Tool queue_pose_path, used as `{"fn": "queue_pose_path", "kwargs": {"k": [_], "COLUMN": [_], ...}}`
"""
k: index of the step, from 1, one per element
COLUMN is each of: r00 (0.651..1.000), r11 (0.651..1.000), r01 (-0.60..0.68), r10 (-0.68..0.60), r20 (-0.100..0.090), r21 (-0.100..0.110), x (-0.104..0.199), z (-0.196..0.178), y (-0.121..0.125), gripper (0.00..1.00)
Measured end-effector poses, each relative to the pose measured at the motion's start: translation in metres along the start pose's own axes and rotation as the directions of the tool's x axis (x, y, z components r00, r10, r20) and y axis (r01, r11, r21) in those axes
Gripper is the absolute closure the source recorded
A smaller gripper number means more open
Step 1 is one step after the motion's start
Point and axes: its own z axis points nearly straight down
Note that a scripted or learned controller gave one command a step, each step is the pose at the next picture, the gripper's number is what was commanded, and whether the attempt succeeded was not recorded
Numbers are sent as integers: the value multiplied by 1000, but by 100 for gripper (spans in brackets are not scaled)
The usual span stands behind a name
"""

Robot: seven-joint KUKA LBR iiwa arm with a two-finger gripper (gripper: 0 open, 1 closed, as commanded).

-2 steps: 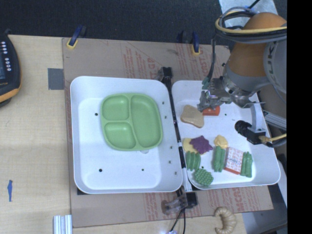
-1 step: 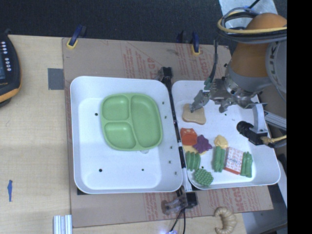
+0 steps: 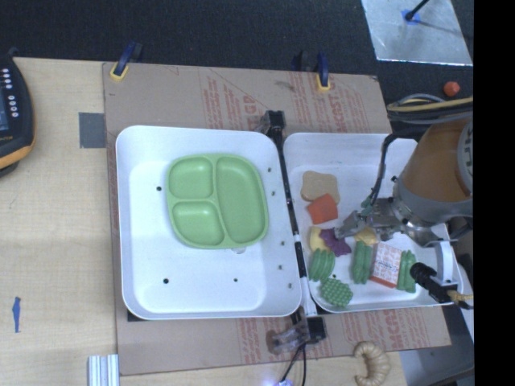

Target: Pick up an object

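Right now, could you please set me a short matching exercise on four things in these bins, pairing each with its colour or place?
Things:
1. divided plate
2. toast slice
3. orange block
4. claw

Descriptions:
A. tan, near the right bin's far end
B. light green, in the left bin
C. over the right bin, above the toy food
D. just nearer than the toast

Pairs: 1-B, 2-A, 3-D, 4-C

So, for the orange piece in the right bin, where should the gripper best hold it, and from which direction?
Probably from straight above, closing across the flat sides of the orange piece. It lies flat, blocky, with the tan bread-like piece close behind it and the purple piece near its front, so its left and right edges look freest. The gripper is just to its right.
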Motion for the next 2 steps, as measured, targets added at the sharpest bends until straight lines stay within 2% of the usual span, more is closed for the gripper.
{"fn": "queue_pose_path", "kwargs": {"k": [1,2], "r00": [1000,1000], "r11": [1000,1000], "r01": [11,11], "r10": [-11,-11], "r20": [0,0], "r21": [-7,-7], "x": [4,4], "z": [-16,-15], "y": [4,4], "gripper": [100,0]}}
